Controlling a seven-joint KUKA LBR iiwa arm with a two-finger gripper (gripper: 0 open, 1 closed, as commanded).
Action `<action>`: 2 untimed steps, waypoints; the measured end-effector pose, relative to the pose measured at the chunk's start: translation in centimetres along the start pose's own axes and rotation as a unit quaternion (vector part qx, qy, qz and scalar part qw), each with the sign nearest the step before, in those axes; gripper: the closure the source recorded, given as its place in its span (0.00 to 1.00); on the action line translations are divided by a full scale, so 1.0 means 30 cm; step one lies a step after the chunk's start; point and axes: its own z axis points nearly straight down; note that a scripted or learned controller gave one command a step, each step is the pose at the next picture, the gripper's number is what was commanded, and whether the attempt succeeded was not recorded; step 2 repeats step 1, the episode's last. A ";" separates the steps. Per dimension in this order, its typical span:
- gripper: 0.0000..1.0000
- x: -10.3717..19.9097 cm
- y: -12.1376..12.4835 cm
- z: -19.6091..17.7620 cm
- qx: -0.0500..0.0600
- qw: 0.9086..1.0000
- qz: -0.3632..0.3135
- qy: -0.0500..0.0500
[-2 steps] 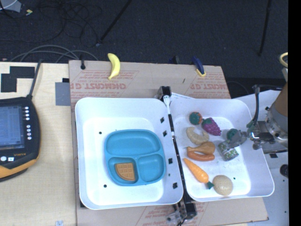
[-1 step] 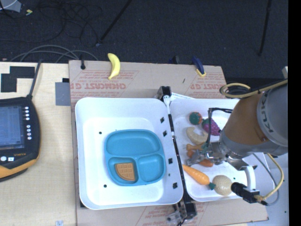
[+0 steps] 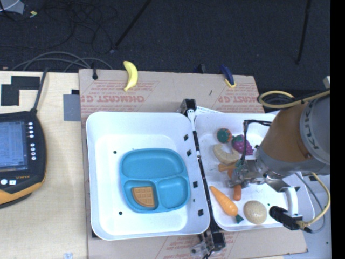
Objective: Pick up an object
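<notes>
Gripper [image 3: 240,178], low in the right bin [image 3: 215,127]: we cannot tell how its jaws are set, since the wrist covers them. A small orange piece [image 3: 237,192] lies just below it, perhaps touching. We see a carrot [image 3: 224,200] and a beige egg-shaped object [image 3: 255,211] nearer the front wall, and a tan shell-like piece [image 3: 224,154], purple grapes [image 3: 240,143] and a teal ball [image 3: 223,135] behind. The left bin [image 3: 102,139] holds a blue divided plate [image 3: 153,169] bearing a waffle [image 3: 143,197].
</notes>
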 end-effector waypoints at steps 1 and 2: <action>1.00 0.241 0.007 -0.308 -0.004 1.000 -0.006 0.000; 1.00 0.241 0.007 -0.308 -0.004 1.000 -0.006 0.000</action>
